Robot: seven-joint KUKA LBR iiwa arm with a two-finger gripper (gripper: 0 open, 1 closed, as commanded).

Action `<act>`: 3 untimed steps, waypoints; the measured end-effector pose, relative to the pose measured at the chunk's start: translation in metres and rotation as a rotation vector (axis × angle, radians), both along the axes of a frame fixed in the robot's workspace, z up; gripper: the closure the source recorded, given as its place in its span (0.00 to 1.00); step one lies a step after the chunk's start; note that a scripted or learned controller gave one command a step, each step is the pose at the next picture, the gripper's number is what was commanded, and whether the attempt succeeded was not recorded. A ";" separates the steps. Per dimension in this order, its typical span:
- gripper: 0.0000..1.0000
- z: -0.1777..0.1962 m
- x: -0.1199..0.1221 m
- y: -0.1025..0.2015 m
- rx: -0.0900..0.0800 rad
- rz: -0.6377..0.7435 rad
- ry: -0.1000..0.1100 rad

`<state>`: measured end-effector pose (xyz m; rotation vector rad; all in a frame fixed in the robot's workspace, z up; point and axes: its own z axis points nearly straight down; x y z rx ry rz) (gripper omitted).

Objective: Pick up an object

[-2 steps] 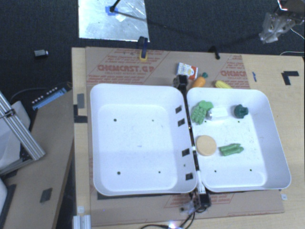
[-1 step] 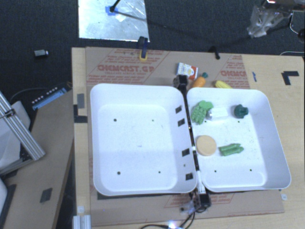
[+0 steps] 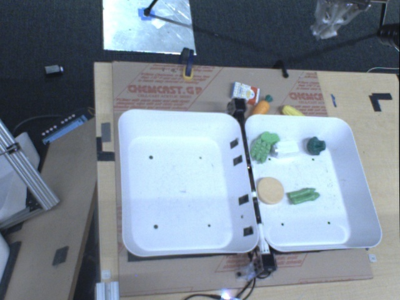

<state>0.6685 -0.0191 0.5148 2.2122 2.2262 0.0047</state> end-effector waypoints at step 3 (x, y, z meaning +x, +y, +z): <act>1.00 -0.004 -0.001 -0.151 -0.003 -0.014 0.004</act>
